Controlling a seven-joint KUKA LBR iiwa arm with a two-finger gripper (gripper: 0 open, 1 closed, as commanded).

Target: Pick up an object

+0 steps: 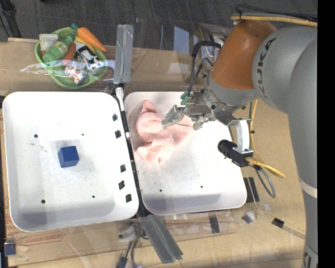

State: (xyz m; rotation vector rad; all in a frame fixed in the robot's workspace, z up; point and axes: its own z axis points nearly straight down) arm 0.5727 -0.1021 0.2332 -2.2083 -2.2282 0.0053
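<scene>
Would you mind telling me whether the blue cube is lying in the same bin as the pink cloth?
No, the blue cube sits in the left bin, while the pink cloth lies in the right bin.

Grey KUKA-lettered arm (pixel 290 71), orange wrist band (pixel 243 54), metal tool (pixel 184 118).

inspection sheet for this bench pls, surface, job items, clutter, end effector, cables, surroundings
surface: two white bins side by side, left bin, right bin, on a brown bench
job's things: blue cube in left bin; pink cloth in right bin
clutter: green bowl of toy food behind left bin
grippers: end effector above the cloth's edge, fingers spread, nothing between them
cables: yellow cable right of right bin
surroundings: dark floor behind bench
</scene>
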